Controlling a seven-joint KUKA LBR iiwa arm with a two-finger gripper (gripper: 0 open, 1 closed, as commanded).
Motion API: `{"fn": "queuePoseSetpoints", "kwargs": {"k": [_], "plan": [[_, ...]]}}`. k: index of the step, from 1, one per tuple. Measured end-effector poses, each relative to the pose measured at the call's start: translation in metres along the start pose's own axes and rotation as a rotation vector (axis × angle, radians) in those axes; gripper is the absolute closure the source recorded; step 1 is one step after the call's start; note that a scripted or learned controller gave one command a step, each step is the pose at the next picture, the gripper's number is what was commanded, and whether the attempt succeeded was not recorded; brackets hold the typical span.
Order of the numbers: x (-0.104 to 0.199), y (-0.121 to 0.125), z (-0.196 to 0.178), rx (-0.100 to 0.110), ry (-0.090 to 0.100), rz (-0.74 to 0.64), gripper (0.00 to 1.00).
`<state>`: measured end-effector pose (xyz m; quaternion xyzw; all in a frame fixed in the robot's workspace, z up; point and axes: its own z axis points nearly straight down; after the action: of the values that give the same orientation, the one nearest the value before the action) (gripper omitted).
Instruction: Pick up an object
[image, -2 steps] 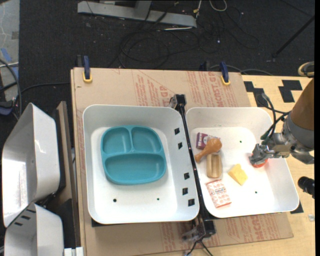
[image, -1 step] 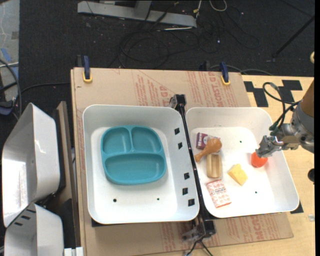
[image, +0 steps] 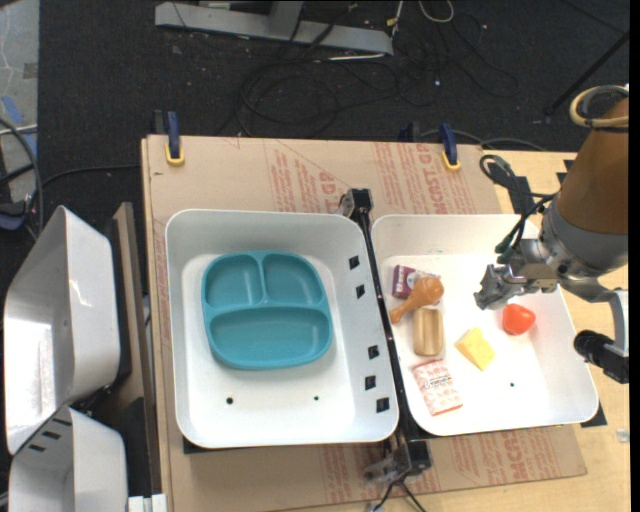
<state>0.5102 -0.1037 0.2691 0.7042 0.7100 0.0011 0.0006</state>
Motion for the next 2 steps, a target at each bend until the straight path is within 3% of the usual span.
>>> {"fn": "queuePoseSetpoints", "kwargs": {"k": [2], "plan": [[0.117, -0.001, 0.023, 0.004, 0.000, 0.000, 1.00]]}}
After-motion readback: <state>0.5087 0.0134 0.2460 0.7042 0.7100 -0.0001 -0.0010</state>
